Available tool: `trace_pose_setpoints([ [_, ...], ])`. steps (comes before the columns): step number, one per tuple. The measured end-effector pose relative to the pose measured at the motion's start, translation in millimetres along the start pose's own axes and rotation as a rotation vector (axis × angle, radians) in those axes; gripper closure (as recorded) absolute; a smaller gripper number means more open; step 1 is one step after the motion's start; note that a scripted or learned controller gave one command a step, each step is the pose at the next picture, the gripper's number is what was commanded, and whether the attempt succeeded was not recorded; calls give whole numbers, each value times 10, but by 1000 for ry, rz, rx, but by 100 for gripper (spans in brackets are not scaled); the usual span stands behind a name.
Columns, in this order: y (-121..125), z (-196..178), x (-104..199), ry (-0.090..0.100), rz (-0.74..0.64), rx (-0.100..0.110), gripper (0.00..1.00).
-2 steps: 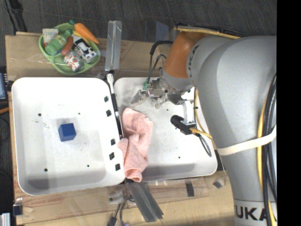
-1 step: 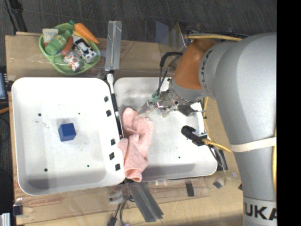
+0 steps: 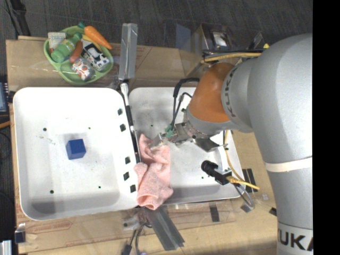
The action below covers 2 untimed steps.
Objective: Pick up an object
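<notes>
Two bins: blue cube (image 3: 76, 148) alone in left bin (image 3: 32, 105); pink cloth (image 3: 154, 174) draped along right bin's (image 3: 159, 97) left wall. Gripper (image 3: 159, 140) low at cloth's top edge (grip unreadable), likely targeting cloth since nearest.

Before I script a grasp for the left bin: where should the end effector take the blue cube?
Come straight down on the blue cube and close on two opposite vertical faces. It sits flat and alone on the left bin floor, away from the walls, so either pair of faces looks reachable.
</notes>
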State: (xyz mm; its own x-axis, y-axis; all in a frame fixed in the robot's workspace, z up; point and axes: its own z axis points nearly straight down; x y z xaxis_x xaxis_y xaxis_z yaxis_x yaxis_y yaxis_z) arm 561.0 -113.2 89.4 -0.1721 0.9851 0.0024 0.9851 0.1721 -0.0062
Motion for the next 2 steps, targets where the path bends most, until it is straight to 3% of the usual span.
trace_pose_setpoints([
  [1,-1,-80,2,2,-4,5,100],
  [2,842,-1016,270,-2,-150,-3,100],
])
